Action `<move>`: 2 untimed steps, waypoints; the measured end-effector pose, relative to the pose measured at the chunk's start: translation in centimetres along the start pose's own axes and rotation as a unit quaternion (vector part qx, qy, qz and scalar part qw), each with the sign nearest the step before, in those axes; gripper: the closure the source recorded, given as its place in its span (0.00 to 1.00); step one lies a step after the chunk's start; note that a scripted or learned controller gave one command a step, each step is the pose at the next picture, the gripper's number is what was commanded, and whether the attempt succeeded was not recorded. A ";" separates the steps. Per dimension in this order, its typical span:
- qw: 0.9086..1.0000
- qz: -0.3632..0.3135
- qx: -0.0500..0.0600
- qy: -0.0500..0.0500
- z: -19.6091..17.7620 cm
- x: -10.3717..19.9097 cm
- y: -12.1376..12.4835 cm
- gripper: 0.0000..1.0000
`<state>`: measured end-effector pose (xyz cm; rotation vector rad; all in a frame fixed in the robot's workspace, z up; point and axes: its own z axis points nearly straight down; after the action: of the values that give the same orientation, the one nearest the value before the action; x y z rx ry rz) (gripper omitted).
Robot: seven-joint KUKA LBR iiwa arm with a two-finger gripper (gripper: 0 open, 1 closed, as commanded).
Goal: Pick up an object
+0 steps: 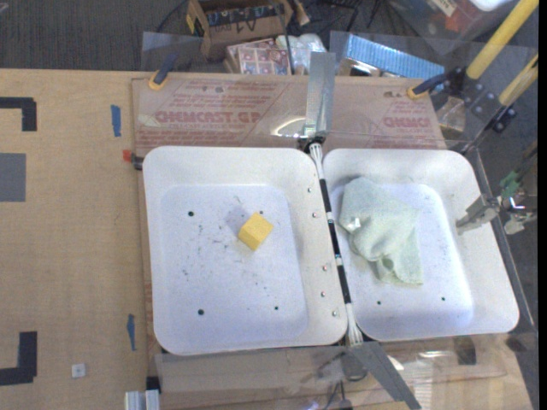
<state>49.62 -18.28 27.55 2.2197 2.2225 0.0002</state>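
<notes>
A small yellow block (255, 231) lies near the middle of the left white bin (171, 314), tilted at an angle to the bin's sides. A crumpled pale green cloth (381, 229) rests in the right white bin (487, 314), bunched against that bin's left wall and reaching toward its centre.
The two bins meet along a central seam (333, 246). A clear plastic sheet (282, 114) lies behind them. Boxes and clutter (256, 32) sit at the back, and yellow poles (504, 32) at the upper right. A small metal fixture (489, 212) juts in at the right bin's right rim.
</notes>
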 end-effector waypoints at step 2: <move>0.980 -0.199 -0.002 0.000 -0.6 20.0 -1.6 0.00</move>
<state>48.04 1.74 28.17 1.7305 2.6172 0.0036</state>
